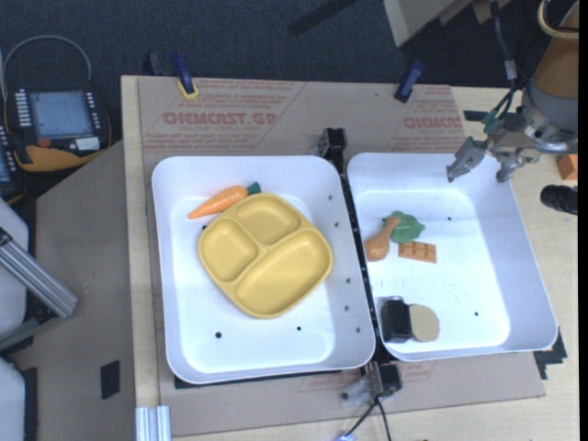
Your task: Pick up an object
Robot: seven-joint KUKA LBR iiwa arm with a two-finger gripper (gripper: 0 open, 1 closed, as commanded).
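Note:
My gripper (484, 164) hangs over the far right corner of the right bin (524, 274), open, with nothing between its fingers. In that bin lie a tan drumstick (378, 243), a green leafy piece (408, 229), an orange waffle-like piece (419, 252), and at the near edge a black block (396, 320) beside a tan round disc (424, 322). All of these lie to the left of and nearer than the gripper. The left bin (184, 338) holds a yellow divided plate (265, 255) and an orange carrot (218, 201) at the plate's far left.
Blue clamps (184, 76) (409, 80) stand at the far edge of the cardboard-covered bench. A black bracket (332, 141) sits between the bins at the back. A pendant with a screen (57, 118) rests off the bench at the left.

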